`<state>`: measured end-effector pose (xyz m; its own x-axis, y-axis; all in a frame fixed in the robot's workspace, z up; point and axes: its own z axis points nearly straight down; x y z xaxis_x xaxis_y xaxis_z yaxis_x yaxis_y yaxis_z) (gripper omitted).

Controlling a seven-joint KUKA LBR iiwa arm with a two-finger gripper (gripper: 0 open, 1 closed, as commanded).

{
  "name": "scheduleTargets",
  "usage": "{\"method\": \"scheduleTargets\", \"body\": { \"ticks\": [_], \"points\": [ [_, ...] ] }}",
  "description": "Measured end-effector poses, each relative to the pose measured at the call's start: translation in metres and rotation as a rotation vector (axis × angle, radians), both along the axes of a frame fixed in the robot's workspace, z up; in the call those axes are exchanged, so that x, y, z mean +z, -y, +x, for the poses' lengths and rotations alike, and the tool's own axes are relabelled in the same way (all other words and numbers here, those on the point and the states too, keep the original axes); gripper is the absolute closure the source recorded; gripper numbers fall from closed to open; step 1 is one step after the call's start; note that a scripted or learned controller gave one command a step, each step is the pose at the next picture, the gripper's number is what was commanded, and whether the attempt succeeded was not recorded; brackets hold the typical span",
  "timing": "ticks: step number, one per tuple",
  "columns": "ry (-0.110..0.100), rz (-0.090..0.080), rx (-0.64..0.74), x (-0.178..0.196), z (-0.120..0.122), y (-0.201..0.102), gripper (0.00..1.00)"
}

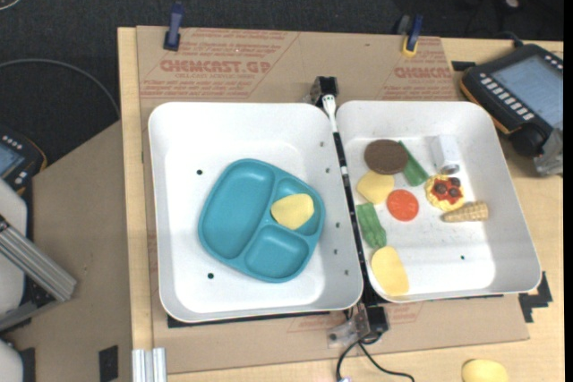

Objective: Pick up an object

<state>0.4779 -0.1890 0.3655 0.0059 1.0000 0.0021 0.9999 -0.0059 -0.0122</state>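
The right bin [501, 255] holds several toy food pieces: a brown patty [386, 157], a red tomato slice [403, 206], a pizza slice [447, 191], a cone-shaped piece [466, 212], two green pieces [414, 169] [371, 224], a small grey piece [440, 148] and two yellow pieces [375, 187] [389, 270]. In the left bin [179, 139] lies a teal divided plate [253, 221] with a yellow piece [292, 210] in its right compartment.
A black tablet-like device [519, 94] rests on the bench at the right, beyond the right bin. Blue [173, 27] and yellow [411, 34] clamps hold the cardboard at the back edge. Another yellow object [483, 370] lies at the bottom right, outside the bins.
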Motion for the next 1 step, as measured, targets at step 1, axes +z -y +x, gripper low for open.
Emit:
{"method": "scheduleTargets", "body": {
  "ticks": [1],
  "points": [
    [0.027, -0.005, 0.012, 0.1135, 0.0292, -0.0573, 1.00]
  ]
}}
